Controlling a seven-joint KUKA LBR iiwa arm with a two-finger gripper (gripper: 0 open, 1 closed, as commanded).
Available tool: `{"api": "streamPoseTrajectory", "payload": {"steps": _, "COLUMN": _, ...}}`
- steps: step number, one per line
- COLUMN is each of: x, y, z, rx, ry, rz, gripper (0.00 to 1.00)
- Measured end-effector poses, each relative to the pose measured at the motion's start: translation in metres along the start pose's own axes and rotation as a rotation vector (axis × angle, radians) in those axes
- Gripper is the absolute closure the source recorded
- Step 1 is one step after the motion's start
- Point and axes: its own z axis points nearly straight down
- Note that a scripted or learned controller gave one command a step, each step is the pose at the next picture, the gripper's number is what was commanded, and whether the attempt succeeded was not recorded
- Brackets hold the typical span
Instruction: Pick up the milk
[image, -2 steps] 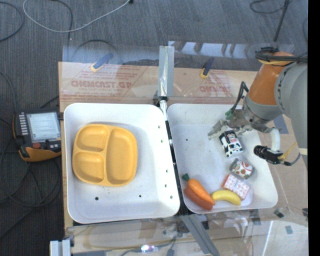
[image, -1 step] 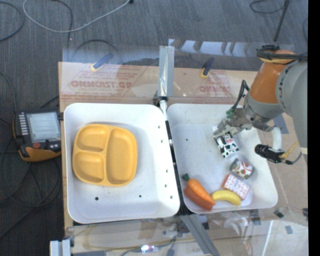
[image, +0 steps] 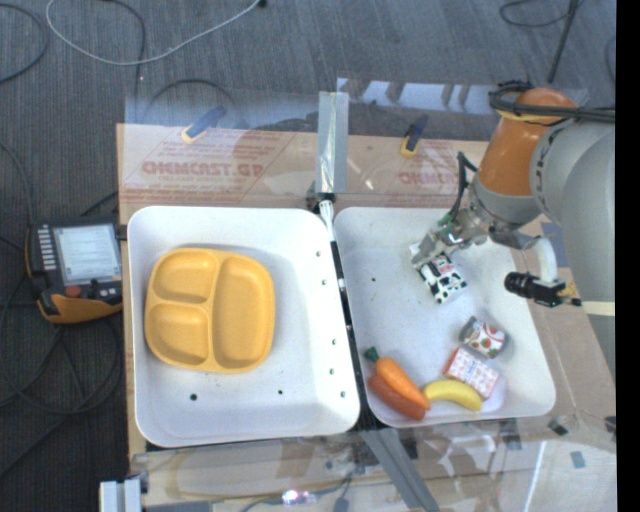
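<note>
Hovering gripper (image: 438, 250) over cow-spotted milk (image: 447, 283) in right bin (image: 380, 250), lined up for a grab | grip state: I cannot tell | carrot (image: 397, 386), banana (image: 454, 393) lie apart.

Looked like a robotics lab: grey carpet floor (image: 200, 60) with loose cables (image: 100, 45), a plywood bench (image: 230, 165) with clamps (image: 203, 124), two white bins (image: 150, 420), toy food, handheld controller pendant (image: 75, 270) beside it.
</note>
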Motion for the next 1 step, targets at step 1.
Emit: {"api": "streamPoseTrajectory", "payload": {"steps": 1, "x": 0.0323, "y": 0.009, "z": -0.0812, "rx": 0.004, "ry": 0.013, "rz": 0.183, "gripper": 1.0}}
